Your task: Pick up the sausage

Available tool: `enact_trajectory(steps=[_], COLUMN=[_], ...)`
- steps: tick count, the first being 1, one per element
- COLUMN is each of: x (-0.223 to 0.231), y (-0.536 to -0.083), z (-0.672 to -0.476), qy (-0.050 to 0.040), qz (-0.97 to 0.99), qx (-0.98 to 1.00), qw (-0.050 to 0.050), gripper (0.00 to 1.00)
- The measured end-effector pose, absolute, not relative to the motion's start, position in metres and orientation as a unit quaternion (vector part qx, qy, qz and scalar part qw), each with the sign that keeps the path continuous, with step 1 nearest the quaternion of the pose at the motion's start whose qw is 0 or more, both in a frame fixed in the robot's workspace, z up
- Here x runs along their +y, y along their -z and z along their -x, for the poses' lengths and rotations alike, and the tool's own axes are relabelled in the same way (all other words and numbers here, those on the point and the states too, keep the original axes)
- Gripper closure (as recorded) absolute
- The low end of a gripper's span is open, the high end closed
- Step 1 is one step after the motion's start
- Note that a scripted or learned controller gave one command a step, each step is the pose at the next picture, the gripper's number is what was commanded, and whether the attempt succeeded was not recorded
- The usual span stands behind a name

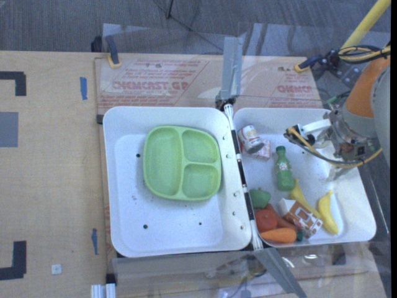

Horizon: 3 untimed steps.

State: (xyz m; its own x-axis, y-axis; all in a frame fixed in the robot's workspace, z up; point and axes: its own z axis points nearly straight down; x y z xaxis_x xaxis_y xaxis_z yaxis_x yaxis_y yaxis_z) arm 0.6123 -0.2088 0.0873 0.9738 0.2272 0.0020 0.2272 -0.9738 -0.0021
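Heads up, here's how things sit for you. The arm [372,98] comes in from the right and its gripper [338,157] hangs over the far right part of the right bin [366,225], wrapped in a tangle of yellow and black cables [310,146]. From this angle you can't tell whether the gripper is open or closed, and nothing shows in its grasp.

The sausage [279,235], as best you can make it out, is the long orange-red piece lying flat at the near edge of the right bin. It could pass for a carrot, so take that with a grain of salt. It's touching a red tomato [267,219] just behind it, with a green pepper [260,198] behind that and a small orange carton [303,218] just to its right. It's well apart from the gripper.

Also in that bin: a green bottle [284,169] standing near the middle, a can [250,138] on its side at the far left, and two bananas [327,213] toward the right.

The left bin [124,216] holds a green divided plate [182,162]. Both bins sit on the tabletop [49,166].
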Motion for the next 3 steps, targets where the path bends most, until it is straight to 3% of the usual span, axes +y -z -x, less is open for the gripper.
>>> enact_trajectory(steps=[1, 2, 3], x=[-0.207, -0.21, -0.219], y=[-0.087, -0.087, -0.146], z=[-0.663, -0.634, -0.6], qy=[-0.0049, 0.0003, -0.0013], qz=[0.939, 0.995, 0.993], qx=[-0.343, -0.102, -0.12], qw=[0.017, 0.001, 0.002], gripper=[0.0, 0.0, 0.0])
